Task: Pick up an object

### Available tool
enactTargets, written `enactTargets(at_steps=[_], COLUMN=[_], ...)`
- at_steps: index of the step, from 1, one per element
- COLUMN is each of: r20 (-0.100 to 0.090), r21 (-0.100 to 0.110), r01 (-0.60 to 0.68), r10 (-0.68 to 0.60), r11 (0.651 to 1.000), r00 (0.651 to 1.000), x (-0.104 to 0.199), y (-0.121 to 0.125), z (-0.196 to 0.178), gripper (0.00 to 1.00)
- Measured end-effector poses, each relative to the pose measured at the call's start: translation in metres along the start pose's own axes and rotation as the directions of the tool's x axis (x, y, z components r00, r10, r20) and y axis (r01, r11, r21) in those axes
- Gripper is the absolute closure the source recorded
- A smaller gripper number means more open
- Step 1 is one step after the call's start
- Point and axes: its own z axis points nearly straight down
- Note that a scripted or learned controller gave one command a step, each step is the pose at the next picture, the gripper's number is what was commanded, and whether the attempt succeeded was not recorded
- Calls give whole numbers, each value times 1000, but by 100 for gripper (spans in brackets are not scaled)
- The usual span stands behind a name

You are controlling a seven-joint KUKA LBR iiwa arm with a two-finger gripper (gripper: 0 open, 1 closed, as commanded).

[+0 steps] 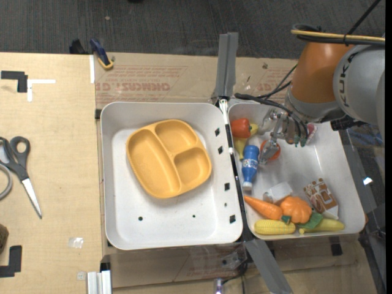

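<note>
Reaching into the right bin (343, 164) with gripper (283, 135) low beside a red-orange object (270, 150), grip impossible to tell; next, closing squarely and lifting clear

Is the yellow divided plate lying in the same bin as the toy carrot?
No, the plate lies in the left bin; the carrot lies in the right bin.

Dark grey carpet floor (165, 11) at top. Light wood bench (46, 182) on left. Brown cardboard sheet (159, 81) under bins. Scissors (21, 170) lying on bench. Black tape marks (15, 78) near corner.
</note>
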Motion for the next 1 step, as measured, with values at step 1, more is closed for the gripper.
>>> enactTargets(at_steps=[1], r20=[10], r21=[-4], r01=[-136], r10=[136], r11=[991], r00=[991], x=[22], y=[1], z=[-2], gripper=[0])
